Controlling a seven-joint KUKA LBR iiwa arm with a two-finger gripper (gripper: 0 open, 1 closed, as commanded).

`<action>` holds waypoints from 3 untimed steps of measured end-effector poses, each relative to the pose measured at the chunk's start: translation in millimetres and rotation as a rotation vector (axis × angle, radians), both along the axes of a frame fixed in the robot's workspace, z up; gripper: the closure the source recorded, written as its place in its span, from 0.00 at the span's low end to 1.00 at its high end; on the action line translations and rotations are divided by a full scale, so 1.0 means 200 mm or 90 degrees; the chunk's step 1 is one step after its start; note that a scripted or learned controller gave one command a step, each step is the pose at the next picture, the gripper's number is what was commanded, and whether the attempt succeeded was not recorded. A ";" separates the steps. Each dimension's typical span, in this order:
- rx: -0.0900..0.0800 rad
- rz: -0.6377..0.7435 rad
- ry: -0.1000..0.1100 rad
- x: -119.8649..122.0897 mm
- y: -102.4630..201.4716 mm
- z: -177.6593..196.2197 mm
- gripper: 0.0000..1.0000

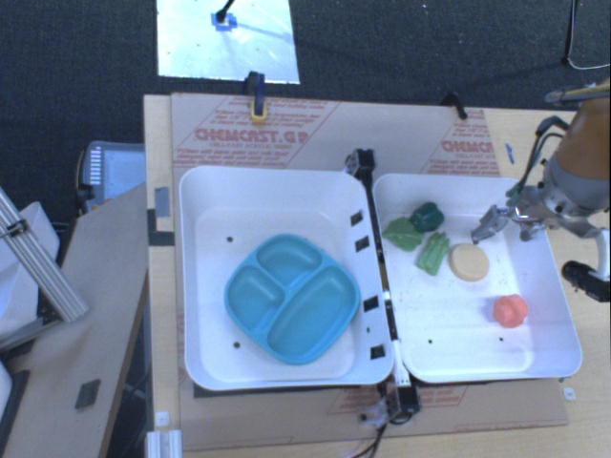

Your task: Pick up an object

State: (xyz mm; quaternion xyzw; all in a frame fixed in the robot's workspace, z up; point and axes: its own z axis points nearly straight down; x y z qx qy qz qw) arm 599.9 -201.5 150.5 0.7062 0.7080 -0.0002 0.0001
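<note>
Nearest the camera in the right-hand shallow white bin (549, 351), a small rounded red-orange toy piece (510, 310) lies alone, well apart from the rest. Beyond it a pale tan disc (469, 262) touches a light green ridged vegetable toy (433, 253), with a dark green leafy toy (426, 218) and another green piece (402, 234) packed close; a descent there would likely nudge neighbours or pinch two at once. The jaws (506, 222) hover near the disc's far side, released and grasping nothing. The grey arm with its orange band (582, 156) reaches in low from the right over the bin's edge.
</note>
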 end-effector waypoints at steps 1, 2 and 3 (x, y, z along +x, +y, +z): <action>-0.001 0.001 -0.003 0.03 0.00 -0.30 0.00; -0.001 0.002 -0.007 0.05 0.00 -0.30 0.00; -0.001 0.004 -0.013 0.07 0.01 -0.23 1.00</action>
